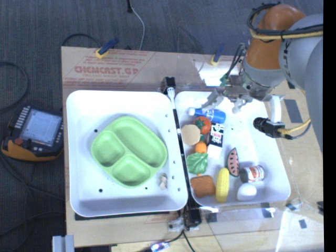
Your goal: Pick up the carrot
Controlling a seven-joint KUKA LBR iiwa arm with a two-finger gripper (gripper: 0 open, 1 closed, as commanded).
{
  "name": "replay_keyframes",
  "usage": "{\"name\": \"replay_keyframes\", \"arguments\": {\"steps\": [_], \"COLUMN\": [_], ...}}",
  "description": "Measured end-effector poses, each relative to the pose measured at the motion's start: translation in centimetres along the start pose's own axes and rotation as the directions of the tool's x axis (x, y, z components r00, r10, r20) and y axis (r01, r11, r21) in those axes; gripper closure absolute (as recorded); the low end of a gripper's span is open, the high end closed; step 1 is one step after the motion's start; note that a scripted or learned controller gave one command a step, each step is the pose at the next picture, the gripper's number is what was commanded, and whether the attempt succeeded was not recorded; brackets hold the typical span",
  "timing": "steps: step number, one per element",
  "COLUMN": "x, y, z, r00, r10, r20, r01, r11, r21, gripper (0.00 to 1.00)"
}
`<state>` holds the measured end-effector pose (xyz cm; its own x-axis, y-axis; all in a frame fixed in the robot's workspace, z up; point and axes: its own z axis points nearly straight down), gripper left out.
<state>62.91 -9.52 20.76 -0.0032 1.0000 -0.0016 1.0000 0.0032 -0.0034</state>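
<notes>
Along the right bin's point(278, 156) left wall, a tomato point(203, 124), cookie point(190, 135) and lettuce leaf point(197, 163) crowd the carrot point(200, 147), seemingly a small orange stub. Above them the gripper point(227, 102) hangs with fingers spread, holding nothing.

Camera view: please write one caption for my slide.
Gripper above the right bin of toy food; green plate in the left bin.

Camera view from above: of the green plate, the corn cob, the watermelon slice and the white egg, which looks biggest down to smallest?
1. Green plate, by far.
2. Corn cob.
3. Watermelon slice.
4. White egg.
Corn and watermelon look close in length; the corn looks thicker.
</notes>
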Motion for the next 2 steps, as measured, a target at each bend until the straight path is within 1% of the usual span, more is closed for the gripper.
{"name": "replay_keyframes", "arguments": {"steps": [1,2], "x": [-1.3,-0.7], "y": [-4.0,-8.0], "z": [11.1,11.7], "r00": [0.981,0.990], "r10": [-0.194,0.140], "r20": [0.001,0.001], "r01": [0.194,-0.140], "r11": [0.981,0.990], "r21": [-0.005,-0.025], "gripper": [0.00,0.00]}}
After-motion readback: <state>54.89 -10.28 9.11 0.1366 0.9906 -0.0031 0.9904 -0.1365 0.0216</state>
